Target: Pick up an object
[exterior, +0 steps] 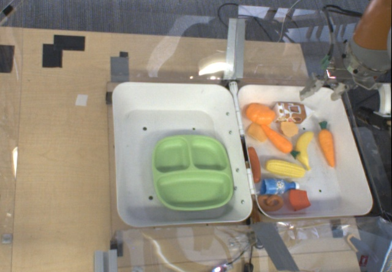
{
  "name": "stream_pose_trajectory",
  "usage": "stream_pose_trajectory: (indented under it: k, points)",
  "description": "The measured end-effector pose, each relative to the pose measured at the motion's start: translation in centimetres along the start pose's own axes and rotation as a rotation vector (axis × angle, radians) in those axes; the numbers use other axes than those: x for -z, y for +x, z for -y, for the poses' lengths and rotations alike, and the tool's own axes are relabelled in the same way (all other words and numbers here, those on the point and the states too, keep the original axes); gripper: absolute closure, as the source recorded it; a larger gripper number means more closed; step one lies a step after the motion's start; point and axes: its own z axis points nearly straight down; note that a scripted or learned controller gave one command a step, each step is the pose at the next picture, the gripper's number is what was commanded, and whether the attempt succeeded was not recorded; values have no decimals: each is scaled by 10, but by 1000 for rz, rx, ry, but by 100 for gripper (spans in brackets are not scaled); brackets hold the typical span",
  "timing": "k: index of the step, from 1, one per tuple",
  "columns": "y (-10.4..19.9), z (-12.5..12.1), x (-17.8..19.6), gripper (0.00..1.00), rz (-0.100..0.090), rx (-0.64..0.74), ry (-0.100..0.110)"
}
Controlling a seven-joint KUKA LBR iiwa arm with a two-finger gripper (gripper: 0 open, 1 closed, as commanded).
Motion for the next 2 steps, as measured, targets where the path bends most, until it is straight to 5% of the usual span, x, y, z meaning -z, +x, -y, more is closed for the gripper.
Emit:
stream_pose_trajectory:
  k: [1, 2]
  points:
    - [21, 10, -80, 0, 6, 9, -22]
    - [16, 22, -90, 0, 4, 63, -49]
